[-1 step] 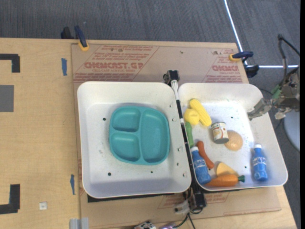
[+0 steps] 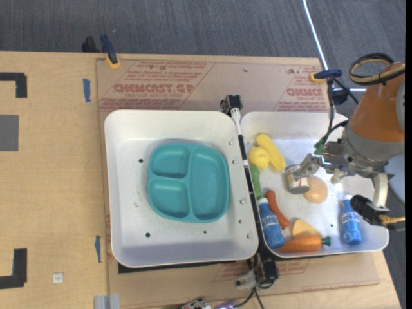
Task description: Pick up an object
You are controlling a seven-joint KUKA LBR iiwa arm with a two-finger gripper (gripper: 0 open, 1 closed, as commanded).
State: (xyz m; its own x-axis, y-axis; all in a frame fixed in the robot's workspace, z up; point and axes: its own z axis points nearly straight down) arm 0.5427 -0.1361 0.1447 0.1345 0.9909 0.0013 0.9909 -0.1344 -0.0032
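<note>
On the worktop (image 2: 51,172), a pale wood-toned surface overlaid with a printed cardboard sheet (image 2: 161,85), two shallow white bins with rounded corners sit side by side, touching along their inner rims. Dark grey carpet (image 2: 193,11) lies beyond the far edge, crossed by a thin white line. Left bin (image 2: 119,192): smooth plastic, holding one teal divided plate (image 2: 188,181) with three compartments, lying flat near the centre. Right bin (image 2: 367,243): several small toy-like items, namely a glossy yellow banana-shaped piece (image 2: 265,152) near the far left corner, a blue bottle (image 2: 271,223) along the left wall, an orange carrot (image 2: 302,242) at the near rim, a second blue bottle (image 2: 351,223) near the right side, and a rounded peach-coloured object (image 2: 315,190) at the middle. The grey arm with its orange band (image 2: 380,114) reaches over the right bin; its metallic gripper (image 2: 299,179) hangs just beside the peach-coloured object, and whether its fingers are spread or closed cannot be told.
</note>
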